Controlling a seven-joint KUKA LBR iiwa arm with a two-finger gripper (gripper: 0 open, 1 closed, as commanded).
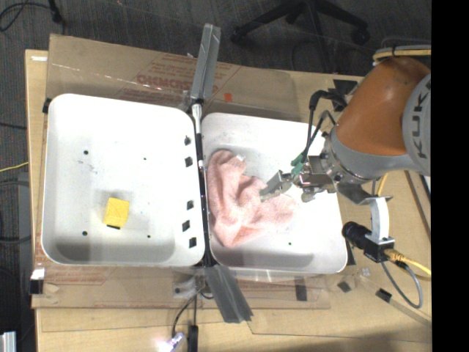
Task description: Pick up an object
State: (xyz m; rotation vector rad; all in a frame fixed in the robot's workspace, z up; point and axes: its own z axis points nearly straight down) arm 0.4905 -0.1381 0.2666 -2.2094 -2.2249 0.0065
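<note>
So far no lift. Gripper (274,185) sits low in the right bin (322,251), tips at the pink cloth (238,204); whether they are apart or closed on fabric, I cannot tell. Cloth lies directly under and left of the tips, flat on the floor. Divider wall beyond it; open floor nearer the camera. Yellow block (116,212) far left, in the other bin.

A pale pink cloth (242,200) is showing against the plain white right bin (322,251), and a yellow sponge block (116,212) is sitting bright in the white left bin (66,123). The arm's (381,112) band is glowing orange above grey metal. Brown cardboard (132,72) is carrying faint red lettering.
</note>
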